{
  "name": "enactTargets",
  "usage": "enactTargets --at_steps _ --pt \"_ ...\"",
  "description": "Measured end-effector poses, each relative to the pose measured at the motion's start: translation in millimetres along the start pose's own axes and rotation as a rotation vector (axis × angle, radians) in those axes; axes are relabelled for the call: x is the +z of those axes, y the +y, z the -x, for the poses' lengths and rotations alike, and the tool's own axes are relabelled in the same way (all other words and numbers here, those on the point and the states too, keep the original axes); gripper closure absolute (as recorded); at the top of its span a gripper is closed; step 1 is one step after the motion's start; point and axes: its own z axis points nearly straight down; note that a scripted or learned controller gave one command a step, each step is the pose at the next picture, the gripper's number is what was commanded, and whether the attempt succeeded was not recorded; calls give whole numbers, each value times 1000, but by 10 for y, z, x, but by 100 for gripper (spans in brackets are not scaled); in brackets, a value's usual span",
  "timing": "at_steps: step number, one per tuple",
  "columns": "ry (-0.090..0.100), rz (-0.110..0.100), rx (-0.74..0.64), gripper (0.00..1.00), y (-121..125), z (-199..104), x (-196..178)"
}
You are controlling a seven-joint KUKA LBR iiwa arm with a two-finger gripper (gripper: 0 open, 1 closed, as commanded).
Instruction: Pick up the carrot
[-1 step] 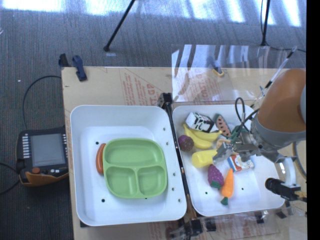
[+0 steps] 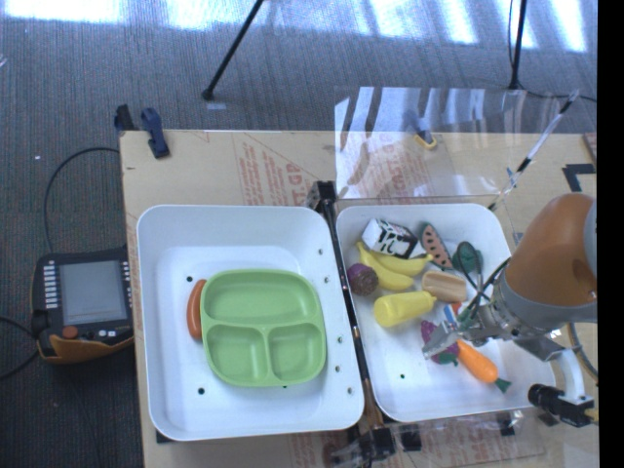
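Carrot (image 2: 478,364): orange, tapered, green tip at lower-right end. Lying flat on floor of right bin (image 2: 419,398), angled from upper left down to lower right, near bin's lower-right corner. Upper end partly hidden.

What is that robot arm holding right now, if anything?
It cannot be told. The gripper sits low in the right bin, right beside the carrot, but nothing visibly sits in its grasp.
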Motion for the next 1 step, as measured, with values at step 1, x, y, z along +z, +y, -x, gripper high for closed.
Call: enactTargets --at_steps 1 --pt "2 3 5 100 20 -1 -103"
